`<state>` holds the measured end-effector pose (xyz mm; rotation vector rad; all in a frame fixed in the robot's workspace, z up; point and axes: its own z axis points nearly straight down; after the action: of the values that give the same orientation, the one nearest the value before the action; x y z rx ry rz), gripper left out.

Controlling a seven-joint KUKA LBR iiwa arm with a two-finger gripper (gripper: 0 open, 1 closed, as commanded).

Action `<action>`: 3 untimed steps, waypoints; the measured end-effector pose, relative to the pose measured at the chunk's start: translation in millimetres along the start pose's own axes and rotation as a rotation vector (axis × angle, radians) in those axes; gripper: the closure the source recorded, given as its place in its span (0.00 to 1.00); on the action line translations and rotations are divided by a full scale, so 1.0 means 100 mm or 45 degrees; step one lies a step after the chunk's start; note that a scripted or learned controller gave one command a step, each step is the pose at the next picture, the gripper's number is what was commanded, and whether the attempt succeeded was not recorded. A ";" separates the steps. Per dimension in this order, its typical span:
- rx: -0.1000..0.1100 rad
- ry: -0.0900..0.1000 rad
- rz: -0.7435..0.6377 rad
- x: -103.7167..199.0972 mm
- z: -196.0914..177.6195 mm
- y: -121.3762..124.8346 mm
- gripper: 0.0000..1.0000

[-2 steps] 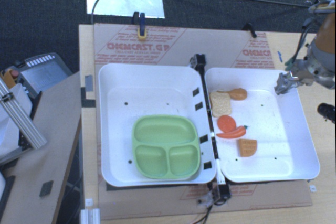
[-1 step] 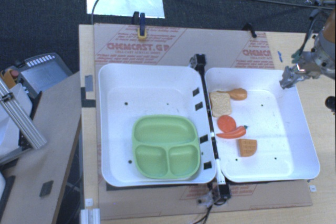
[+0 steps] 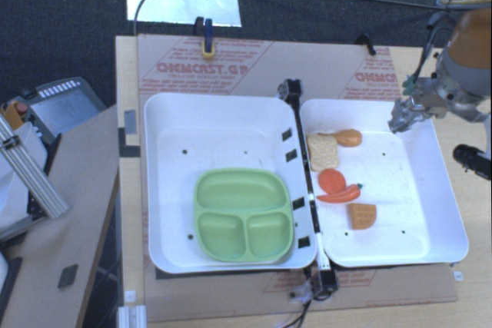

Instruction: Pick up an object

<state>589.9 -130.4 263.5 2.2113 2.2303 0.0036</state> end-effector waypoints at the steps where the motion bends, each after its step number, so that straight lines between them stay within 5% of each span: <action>1: 0.003 0.001 0.000 0.50 0.15 -0.15 1.00; 3: -0.001 0.001 -0.003 1.58 0.22 -0.30 1.00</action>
<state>558.9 27.8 241.7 2.2090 2.2332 0.0051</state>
